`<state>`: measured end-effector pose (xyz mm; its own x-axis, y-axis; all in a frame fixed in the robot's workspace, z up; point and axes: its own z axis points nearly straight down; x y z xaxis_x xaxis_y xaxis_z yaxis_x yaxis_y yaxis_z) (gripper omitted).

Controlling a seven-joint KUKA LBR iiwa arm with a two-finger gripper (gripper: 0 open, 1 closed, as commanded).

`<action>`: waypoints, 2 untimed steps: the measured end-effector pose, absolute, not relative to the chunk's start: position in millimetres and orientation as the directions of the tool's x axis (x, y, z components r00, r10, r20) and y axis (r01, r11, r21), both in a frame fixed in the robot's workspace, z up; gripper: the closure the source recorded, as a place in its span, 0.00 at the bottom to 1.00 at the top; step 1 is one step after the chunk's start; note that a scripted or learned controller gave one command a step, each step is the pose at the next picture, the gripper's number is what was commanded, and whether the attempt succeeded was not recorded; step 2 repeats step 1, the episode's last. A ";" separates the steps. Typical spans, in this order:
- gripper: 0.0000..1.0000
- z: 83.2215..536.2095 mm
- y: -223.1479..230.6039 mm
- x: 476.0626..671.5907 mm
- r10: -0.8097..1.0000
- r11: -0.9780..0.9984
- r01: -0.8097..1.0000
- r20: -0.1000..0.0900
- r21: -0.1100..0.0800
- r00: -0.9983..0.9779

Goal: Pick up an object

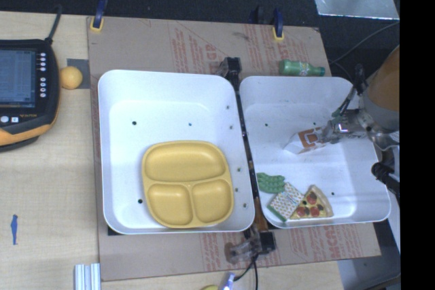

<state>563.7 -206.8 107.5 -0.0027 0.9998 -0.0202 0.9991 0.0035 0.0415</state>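
1. Camera view, nearest edge: a silver metal piece [87,275] lies on the desk [41,214] at bottom left, w/ a small blue mark [14,228] further left. A black clamp [253,246] grips the cardboard sheet [170,255] btwn the two bins' front corners.
2. Left bin [115,146]: holds a yellow three-compartment plate [187,183], lying flat in the front half.
3. Right bin [353,210], front: three toy foods bunched by the front-left corner — a pizza slice [312,204], a checkered waffle-like piece [285,201] touching it on the left, and a green leafy piece [270,182] just behind that.
4. Right bin, mid: a small white-and-orange card-like object [307,139] sits near the centre, tilted. The gripper [333,130] is right beside it, reaching in from the right w/ the arm [380,88] above the bin's right wall. Gripper tip meets the object's right edge; can't tell whether it's clenched on it or released, too blurred.
5. Nothing lies btwn gripper and that object; the toy foods are well apart, toward the front.
6. Behind the right bin: a green bottle [302,68] lies on its side on the cardboard.
7. Far edge: two blue clamps [99,13] [278,22] pin the cardboard's back edge.
8. Far left: a yellow ball [71,77] beside a control pendant [26,95] w/ screen.
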 end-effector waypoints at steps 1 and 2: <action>1.00 92.0 -212.3 516.5 1.000 0.004 1.000 -0.002 0.000 -0.004; 1.00 92.0 -212.3 516.5 1.000 0.004 1.000 -0.002 0.000 -0.004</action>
